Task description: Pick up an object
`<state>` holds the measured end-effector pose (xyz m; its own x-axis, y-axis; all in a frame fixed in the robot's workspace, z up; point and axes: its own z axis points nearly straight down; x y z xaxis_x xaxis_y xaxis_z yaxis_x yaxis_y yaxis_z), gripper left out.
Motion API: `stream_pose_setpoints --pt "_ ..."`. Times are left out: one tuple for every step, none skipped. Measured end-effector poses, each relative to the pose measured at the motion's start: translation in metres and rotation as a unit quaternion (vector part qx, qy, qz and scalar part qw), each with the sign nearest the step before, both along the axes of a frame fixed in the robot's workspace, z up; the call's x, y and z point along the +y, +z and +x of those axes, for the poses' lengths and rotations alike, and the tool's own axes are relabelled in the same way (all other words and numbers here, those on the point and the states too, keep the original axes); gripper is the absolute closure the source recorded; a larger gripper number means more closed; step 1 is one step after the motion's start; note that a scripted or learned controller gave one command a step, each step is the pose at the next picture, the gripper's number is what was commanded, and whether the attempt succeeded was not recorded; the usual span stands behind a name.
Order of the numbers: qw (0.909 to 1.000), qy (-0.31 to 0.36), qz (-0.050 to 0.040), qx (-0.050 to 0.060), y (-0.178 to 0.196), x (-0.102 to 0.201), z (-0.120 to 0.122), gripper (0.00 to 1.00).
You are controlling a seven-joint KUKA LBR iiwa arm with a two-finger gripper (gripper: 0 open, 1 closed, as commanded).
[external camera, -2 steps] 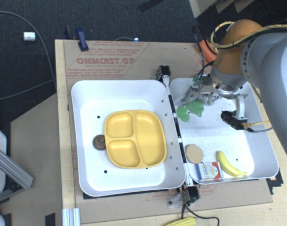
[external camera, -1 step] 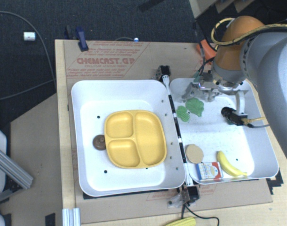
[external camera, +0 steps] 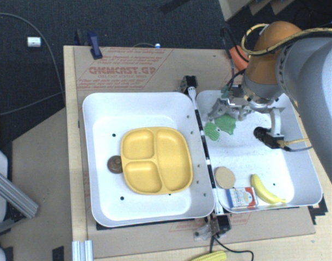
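Two shallow white bins sit side by side on a brown board on the table. The left bin [external camera: 100,113], in the centre of the frame, holds a yellow divided tray [external camera: 155,159] lying flat, with a small brown disc [external camera: 115,164] just beside its left edge.

The right bin [external camera: 302,178] holds the loose pickable things: a green object [external camera: 219,126] near the bin's upper left corner, a tan round disc [external camera: 225,176] lower down, and a small carton [external camera: 243,197] beside a yellow banana [external camera: 266,190] at its lower edge.

The gripper [external camera: 231,107] hangs low over the green object, seemingly to try for it; whether it grips anything cannot be told.

Red print on the board reads roughly "CHEMCAST GP". The carton's label is too small to read.
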<state>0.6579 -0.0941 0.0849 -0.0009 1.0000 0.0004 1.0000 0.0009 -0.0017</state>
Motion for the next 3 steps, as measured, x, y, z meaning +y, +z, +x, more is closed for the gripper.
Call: stream_pose_setpoints --pt "1.0000 0.000 0.0000 -0.001 0.011 0.000 0.001 1.00" --pt "1.0000 0.000 0.0001 -0.001 0.010 0.000 0.001 0.00" --pt "1.0000 0.000 -0.0002 -0.002 0.000 -0.006 0.009 0.00"
